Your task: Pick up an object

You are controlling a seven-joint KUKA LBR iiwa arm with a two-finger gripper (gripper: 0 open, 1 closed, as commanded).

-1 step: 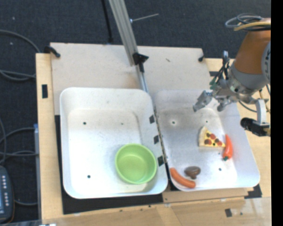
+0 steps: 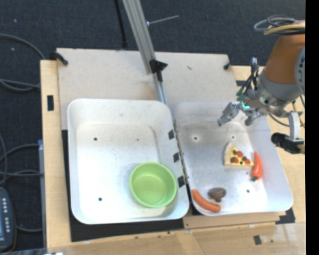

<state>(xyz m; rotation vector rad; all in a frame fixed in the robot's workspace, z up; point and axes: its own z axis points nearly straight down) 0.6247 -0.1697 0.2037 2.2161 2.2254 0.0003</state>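
Reaching in from the right, the grey arm with its orange band holds the gripper (image 2: 238, 113) above the far part of the right bin (image 2: 202, 126). Its fingers (image 2: 227, 114) stand spread apart, with nothing between them. No brand, label or writing can be read anywhere.

Near the gripper, toward the camera, lies a pizza slice toy (image 2: 237, 156), yellow with red and dark spots. Just beside it on the right is an orange carrot (image 2: 257, 166). Both lie apart from the fingers. Nearer the front rim lie a brown lump (image 2: 217, 193) and an orange sausage (image 2: 206, 201), close together and well apart from the gripper.

The left bin (image 2: 95, 126) holds a green bowl (image 2: 153, 184), upright in its near right corner. Both bins rest side by side on the pale surface (image 2: 106, 73).
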